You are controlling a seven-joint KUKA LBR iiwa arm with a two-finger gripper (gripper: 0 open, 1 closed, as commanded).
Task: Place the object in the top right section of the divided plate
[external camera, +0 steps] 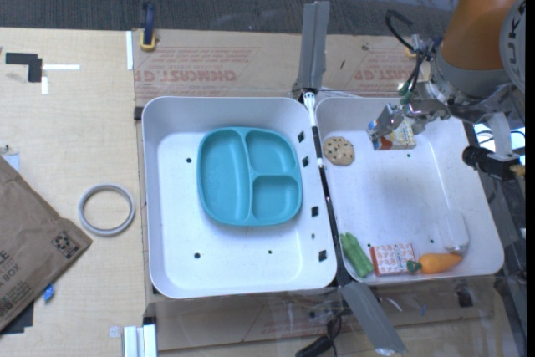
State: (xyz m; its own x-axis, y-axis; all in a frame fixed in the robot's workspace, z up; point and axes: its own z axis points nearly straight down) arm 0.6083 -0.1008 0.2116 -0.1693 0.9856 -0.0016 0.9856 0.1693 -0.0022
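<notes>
Right bin (468, 205): cookie (338, 150), carrot (438, 262).

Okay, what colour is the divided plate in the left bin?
Turquoise blue all over, plain; the divided plate shows clearly in the camera view.

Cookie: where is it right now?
The cookie lies in the right bin, at its upper left near the divider, just left of the gripper and apart from it.

A roll of tape (107, 208) lies left of the bins, with a cardboard box (29, 251) nearer, at the bench's left edge.
</notes>
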